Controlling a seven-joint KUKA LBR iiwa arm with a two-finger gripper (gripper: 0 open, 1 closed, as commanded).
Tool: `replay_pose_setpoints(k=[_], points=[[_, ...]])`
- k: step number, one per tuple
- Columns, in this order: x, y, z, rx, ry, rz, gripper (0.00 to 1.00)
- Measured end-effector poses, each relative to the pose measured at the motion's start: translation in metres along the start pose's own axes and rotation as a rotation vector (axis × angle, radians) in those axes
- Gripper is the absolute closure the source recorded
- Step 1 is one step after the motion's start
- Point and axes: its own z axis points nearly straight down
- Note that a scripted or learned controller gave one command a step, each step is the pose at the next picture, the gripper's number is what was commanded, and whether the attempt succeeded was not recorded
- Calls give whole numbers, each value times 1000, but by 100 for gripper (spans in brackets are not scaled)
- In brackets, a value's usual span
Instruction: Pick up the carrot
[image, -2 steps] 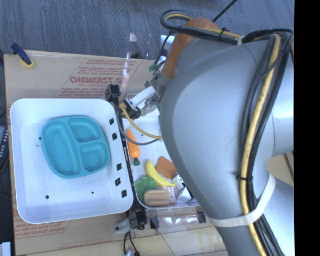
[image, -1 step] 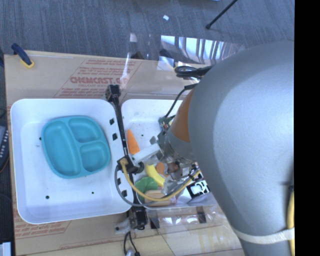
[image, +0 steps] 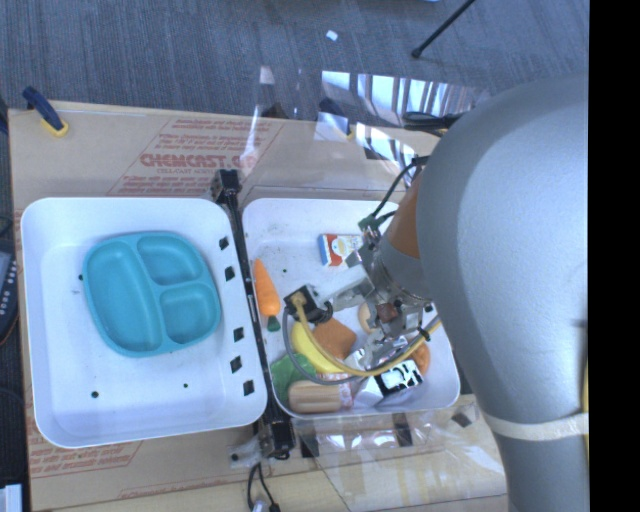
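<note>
The carrot (image: 266, 288) is a small orange cone with a green tip. It lies in the right bin (image: 300, 222), close along the bin's left wall, with its narrow end toward the front. My gripper (image: 387, 322) hangs low over the right half of the same bin, well to the right of the carrot and apart from it. It is above a pile of toy food, and the big grey arm (image: 510, 250) covers the bin's right side. Nothing is visibly held.
A yellow banana (image: 312, 352), an orange piece (image: 338, 338), a bun (image: 318, 398) and a green piece (image: 281, 371) crowd the right bin's front. A small red, white and blue carton (image: 340, 248) lies further back. The left bin (image: 60, 400) holds a blue divided plate (image: 150, 292).
</note>
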Motion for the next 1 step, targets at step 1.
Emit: replay_pose_setpoints(k=[1], points=[[6,18,94,-2,14,-82,0]])
